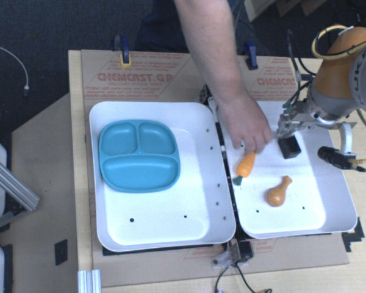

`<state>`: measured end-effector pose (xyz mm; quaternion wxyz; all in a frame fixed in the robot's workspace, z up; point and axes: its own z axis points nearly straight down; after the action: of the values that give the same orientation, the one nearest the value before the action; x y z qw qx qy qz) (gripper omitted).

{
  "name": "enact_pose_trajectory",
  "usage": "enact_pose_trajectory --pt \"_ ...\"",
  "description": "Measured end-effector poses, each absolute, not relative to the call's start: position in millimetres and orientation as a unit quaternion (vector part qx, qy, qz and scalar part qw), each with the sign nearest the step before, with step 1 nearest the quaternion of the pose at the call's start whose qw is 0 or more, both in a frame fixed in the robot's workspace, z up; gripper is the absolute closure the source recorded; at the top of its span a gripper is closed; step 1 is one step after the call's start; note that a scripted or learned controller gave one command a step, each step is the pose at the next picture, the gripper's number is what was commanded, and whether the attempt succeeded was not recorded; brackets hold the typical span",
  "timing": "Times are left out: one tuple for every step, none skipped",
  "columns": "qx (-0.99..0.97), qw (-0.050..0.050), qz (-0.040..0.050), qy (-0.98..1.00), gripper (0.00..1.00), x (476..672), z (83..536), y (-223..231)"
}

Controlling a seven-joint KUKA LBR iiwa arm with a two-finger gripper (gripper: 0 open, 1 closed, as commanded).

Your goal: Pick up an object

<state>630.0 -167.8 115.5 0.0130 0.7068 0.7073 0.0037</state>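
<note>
Over the right shallow white bin (329,215) | gripper (288,144): jaw state cannot be told, nothing seen held | human hand (247,127) touching orange plastic carrot (246,164), long axis steep, green tip lower-left | tan gourd-shaped toy (279,192), neck upper-right | blue divided plate (138,155) in left bin (165,224).

The two bins (158,224) were white, the left one dotted with a few small dark spots. A light blue plate (139,155) lay toward its left edge. In the right bin (317,215), an orange carrot (246,165) with a green tip sat by the left edge, and a tan-orange pear-shaped toy (279,191) near the front. The gripper (288,144) was black under a grey wrist and orange band. The board (171,72) beneath was tan with faded red lettering.
</note>
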Motion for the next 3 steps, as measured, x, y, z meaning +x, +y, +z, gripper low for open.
enact_pose_trajectory --pt "0.707 0.002 0.0012 0.707 1.00 628.4 159 -169" --pt "0.707 0.003 0.0017 0.707 1.00 630.1 213 -170" --pt "0.705 -0.001 0.0005 0.709 1.00 630.0 212 -126"
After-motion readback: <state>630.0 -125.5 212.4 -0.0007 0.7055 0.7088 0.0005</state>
